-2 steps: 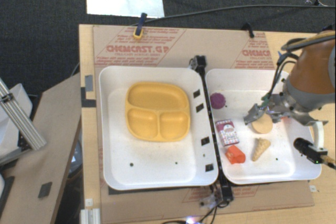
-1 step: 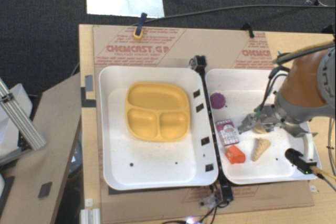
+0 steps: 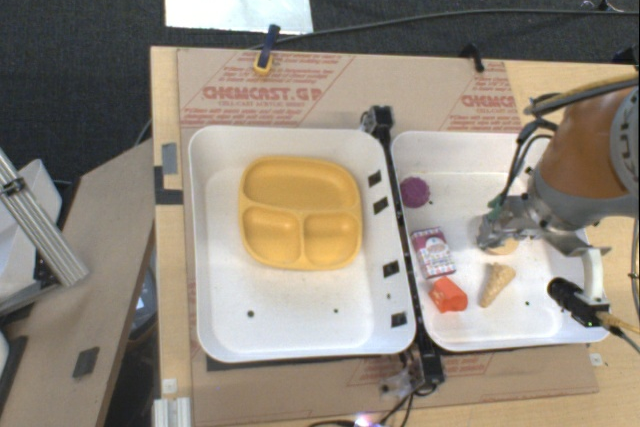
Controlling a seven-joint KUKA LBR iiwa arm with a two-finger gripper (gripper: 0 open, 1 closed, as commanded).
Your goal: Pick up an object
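Toward the frame's right, you are watching the grey two-finger gripper [image 3: 497, 233] hovering, its state impossible to tell, just above the tan cone-shaped piece [image 3: 496, 283], risking a glancing miss.

Two white bins on the bench [image 3: 330, 75]
Yellow divided tray [image 3: 300, 212] in the left bin [image 3: 215, 245]; purple ball [image 3: 414, 191], patterned packet [image 3: 434, 252], orange block [image 3: 449, 295] and cone [image 3: 496, 283] in the right bin [image 3: 450, 155].

Arm [image 3: 590, 150] cut off by frame edge at 3 o'clock. Gripper [image 3: 497, 233] fingertips too small, blurred to read. Print on pink packet [image 3: 433, 252] illegible.
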